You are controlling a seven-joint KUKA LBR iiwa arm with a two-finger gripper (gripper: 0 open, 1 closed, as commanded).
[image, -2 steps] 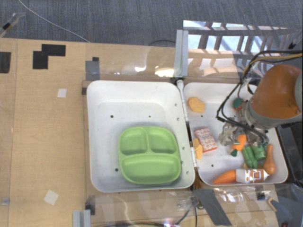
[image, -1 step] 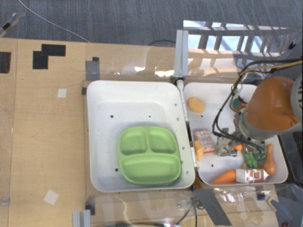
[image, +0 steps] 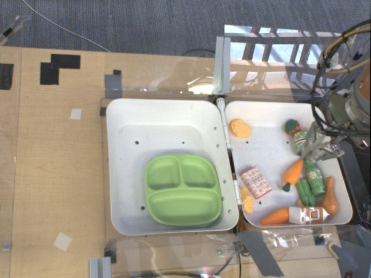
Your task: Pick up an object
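Camera view: the gripper [image: 318, 147] is hung low by the right bin's [image: 261, 120] far right edge, fingers spread around nothing, just beside a green bottle [image: 314, 178] and a carrot [image: 294, 173]. Plenty of bare floor is left mid-bin. A green plate [image: 183, 189] is parked in the left bin [image: 133, 126].

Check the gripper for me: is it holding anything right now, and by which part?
Cannot be told. The gripper sits low among the toy food in the right bin, with no item visibly between its fingers.

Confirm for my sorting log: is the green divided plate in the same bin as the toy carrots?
No: the green plate lies in the left bin, while the carrots lie in the right bin.
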